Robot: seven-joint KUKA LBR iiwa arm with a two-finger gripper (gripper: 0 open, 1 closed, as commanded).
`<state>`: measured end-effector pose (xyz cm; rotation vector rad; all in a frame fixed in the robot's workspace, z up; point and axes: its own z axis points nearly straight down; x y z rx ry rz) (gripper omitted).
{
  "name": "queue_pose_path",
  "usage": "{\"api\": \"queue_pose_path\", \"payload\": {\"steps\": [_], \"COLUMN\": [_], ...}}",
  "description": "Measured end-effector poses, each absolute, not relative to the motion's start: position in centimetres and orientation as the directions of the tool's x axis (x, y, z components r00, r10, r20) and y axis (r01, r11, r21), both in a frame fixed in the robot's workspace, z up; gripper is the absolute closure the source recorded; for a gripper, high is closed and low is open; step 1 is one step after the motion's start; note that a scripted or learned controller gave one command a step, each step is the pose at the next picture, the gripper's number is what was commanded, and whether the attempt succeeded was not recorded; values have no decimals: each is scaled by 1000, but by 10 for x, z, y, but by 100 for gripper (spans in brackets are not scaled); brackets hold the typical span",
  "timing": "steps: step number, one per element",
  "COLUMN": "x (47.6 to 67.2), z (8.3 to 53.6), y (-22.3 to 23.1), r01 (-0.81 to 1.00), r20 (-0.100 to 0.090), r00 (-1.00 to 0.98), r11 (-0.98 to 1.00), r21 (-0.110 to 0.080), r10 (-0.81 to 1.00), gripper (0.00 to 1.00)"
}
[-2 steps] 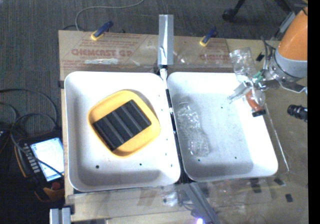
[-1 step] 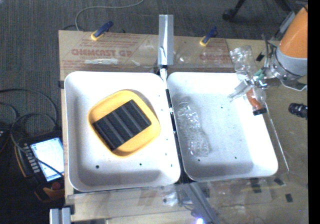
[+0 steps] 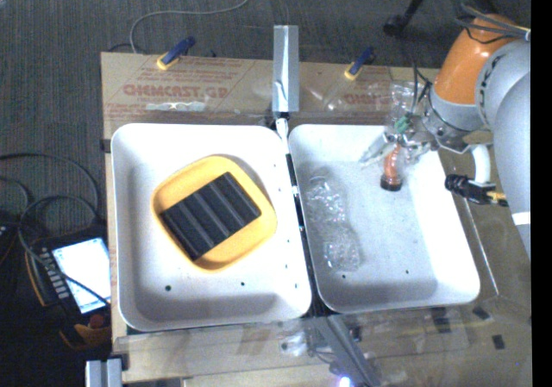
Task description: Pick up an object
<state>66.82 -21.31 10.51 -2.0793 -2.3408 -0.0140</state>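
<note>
A yellow block with a black ribbed top (image 3: 215, 211) lies tilted in the left bin (image 3: 138, 290). A crumpled clear plastic piece (image 3: 332, 221) lies in the left half of the right bin (image 3: 431, 282). My gripper (image 3: 394, 152) hangs over the far part of the right bin, below the grey arm with its orange band (image 3: 470, 71). A small orange-brown thing (image 3: 392, 172) sits right at the gripper's tip, on or just above the bin floor. Whether the gripper holds it is unclear.
A metal post (image 3: 285, 71) stands behind the seam between the bins. Two blue-handled clamps (image 3: 175, 52) (image 3: 360, 62) hold the cardboard sheet at the back. A black cable fitting (image 3: 470, 187) hangs near the right bin's right rim.
</note>
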Motion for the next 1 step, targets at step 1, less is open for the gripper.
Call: {"api": "queue_pose_path", "payload": {"steps": [1], "x": [669], "z": [168], "y": [-134], "r01": [982], "r20": [0], "r00": [-187], "r11": [187], "r21": [0], "r10": [982], "gripper": [100]}}
